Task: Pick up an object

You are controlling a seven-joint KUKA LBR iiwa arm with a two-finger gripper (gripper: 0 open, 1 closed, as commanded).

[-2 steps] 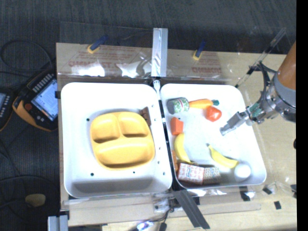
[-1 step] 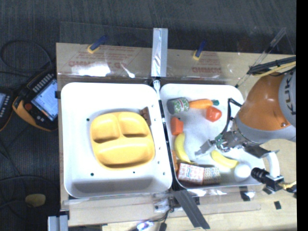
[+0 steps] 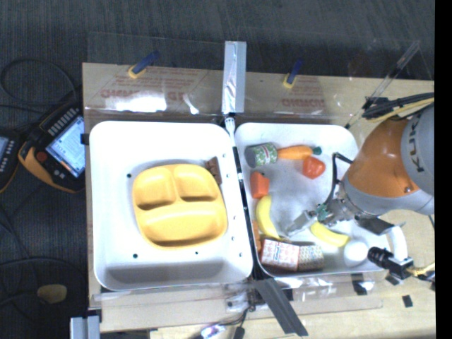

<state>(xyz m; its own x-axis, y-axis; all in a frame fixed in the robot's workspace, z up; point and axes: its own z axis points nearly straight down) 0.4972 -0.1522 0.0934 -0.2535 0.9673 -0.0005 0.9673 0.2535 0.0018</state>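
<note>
the gripper sits low in the right bin, fingers spread apart, clamping nothing — one banana just left, another just right. a yellow divided plate fills the left bin.

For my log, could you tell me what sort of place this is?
Probably a robotics lab grasping bench: two shallow white bins, a grey-and-orange robot arm, and a handheld control pendant on the carpet.
</note>
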